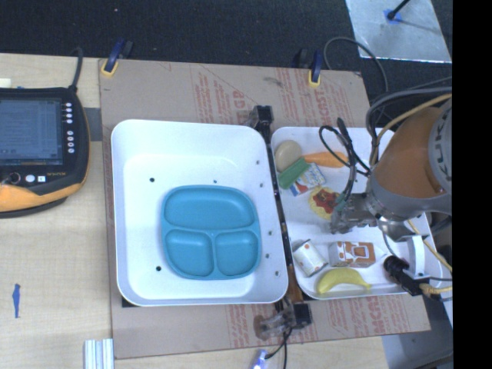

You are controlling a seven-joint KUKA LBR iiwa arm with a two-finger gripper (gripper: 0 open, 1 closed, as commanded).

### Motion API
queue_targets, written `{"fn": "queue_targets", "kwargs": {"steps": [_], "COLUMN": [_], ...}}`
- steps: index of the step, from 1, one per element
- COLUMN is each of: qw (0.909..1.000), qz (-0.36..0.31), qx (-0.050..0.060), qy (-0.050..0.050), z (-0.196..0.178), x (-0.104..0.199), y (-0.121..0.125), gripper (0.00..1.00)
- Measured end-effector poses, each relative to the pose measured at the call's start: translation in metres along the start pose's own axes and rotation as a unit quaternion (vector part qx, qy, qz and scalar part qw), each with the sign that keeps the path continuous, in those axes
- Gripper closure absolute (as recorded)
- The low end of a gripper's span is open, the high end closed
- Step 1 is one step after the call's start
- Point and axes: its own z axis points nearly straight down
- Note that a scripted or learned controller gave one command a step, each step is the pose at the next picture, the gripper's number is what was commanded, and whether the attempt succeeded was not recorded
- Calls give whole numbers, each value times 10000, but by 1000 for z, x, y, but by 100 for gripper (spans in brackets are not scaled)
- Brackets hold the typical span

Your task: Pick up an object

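Note:
The right bin [296,140] holds several small items: a beige round item [287,154], a green piece [292,174], an orange carrot [326,159], a white packet [313,178], a red and yellow item [324,201], a white can [309,257], a brown and white box [352,253] and a yellow banana [343,281]. My gripper [344,220] hangs low over the middle of this bin, just right of the red and yellow item and above the box. The wrist and cables hide its fingers.
The left bin [131,206] holds a blue divided plate [211,231]. A control tablet [38,144] lies on the bench at far left. Clamps sit at the cardboard's back edge [314,68]. The arm's orange band [411,156] covers the right bin's far right side.

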Motion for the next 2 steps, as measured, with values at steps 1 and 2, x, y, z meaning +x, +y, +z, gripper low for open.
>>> {"fn": "queue_targets", "kwargs": {"steps": [1, 2], "qw": [10000, 10000], "qz": [1, 16], "qx": [0, 0], "qy": [-1, 14], "z": [0, 11], "x": [0, 19], "y": [0, 50], "gripper": [0, 0]}}
